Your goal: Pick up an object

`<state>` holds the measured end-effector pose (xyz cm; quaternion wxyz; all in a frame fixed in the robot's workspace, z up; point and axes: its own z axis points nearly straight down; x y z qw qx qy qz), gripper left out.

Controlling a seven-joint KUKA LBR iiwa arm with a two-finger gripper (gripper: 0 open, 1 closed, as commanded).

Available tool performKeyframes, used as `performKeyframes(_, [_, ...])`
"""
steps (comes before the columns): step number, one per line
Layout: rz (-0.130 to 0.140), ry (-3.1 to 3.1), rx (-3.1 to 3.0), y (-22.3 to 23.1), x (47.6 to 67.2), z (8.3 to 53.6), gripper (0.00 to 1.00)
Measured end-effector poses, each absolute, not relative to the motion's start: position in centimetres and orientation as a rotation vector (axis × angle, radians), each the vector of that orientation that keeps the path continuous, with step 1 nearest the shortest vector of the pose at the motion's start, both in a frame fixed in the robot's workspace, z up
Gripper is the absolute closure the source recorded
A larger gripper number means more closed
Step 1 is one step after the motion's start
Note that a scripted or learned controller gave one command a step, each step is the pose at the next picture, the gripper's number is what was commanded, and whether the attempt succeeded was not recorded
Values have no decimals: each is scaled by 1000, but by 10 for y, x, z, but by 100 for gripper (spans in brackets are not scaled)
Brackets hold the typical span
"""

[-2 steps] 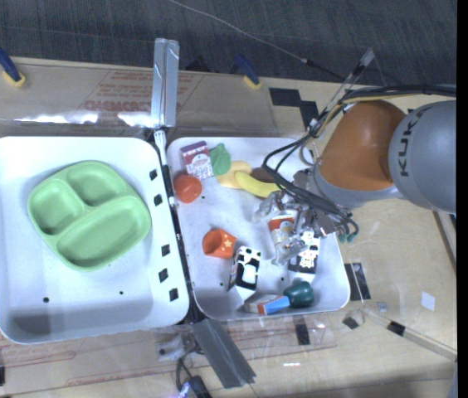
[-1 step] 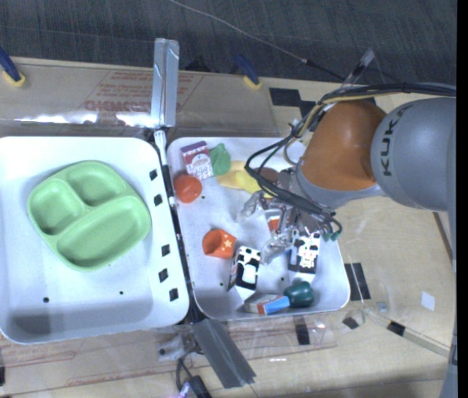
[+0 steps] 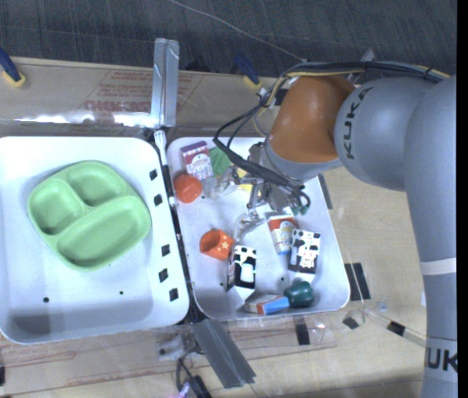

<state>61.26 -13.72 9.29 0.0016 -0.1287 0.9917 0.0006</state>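
Observation:
My gripper (image 3: pixel 256 207) hangs low over the middle of the right bin (image 3: pixel 329 222), under the orange wrist band. Just below it to the right stands a small red and white can (image 3: pixel 281 234). An orange cup (image 3: pixel 216 244) lies to its lower left, and an orange ball (image 3: pixel 187 187) rests near the bin's left wall. A red and white packet (image 3: pixel 198 160) sits in the far left corner. I cannot make out anything held in the gripper.
Two black and white cow-patterned boxes (image 3: pixel 243 268) (image 3: pixel 304 251), a dark green object (image 3: pixel 300 293) and a blue and orange item (image 3: pixel 268 305) lie along the right bin's near side. The left bin (image 3: pixel 18 305) holds a green divided plate (image 3: pixel 90 212).

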Motion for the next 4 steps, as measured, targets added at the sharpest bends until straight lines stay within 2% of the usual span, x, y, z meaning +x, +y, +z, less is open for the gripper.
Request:
performKeyframes(1, [1,3084,-601,-100,528,95,0])
performKeyframes(2, [-8,3105,-391,-97,503,94,0])
performKeyframes(3, [-7,3104,-403,-94,505,104,100])
performKeyframes(4, [-2,3121,-332,-129,520,141,100])
